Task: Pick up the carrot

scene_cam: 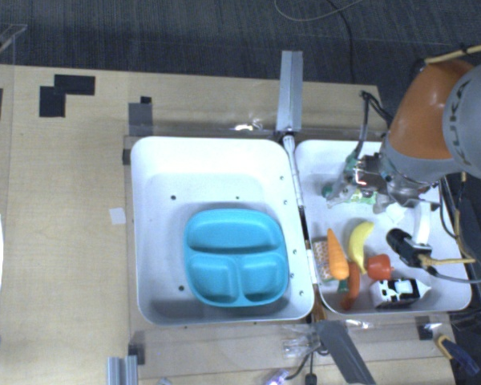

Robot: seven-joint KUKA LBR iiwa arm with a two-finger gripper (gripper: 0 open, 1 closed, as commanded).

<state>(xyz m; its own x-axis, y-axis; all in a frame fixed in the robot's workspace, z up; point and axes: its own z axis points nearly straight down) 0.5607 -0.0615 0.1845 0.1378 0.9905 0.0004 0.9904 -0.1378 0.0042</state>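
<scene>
The carrot [337, 254] is orange and tapered and lies in the right bin [321, 163] near its left wall, its tip pointing up-left. My gripper [349, 186] hovers in the upper part of that bin, above and slightly right of the carrot, and apart from it. The grey arm with its orange band [421, 119] reaches in from the upper right. Nothing shows in the gripper's grasp.
A yellow banana [359, 242] lies just right of the carrot, with a red piece [378, 266] and a black-and-white item [397, 291] beyond it. A small packet [323, 259] and a red pepper [349, 292] crowd the carrot's left and lower end. The left bin [156, 215] holds a blue divided tray [236, 255].
</scene>
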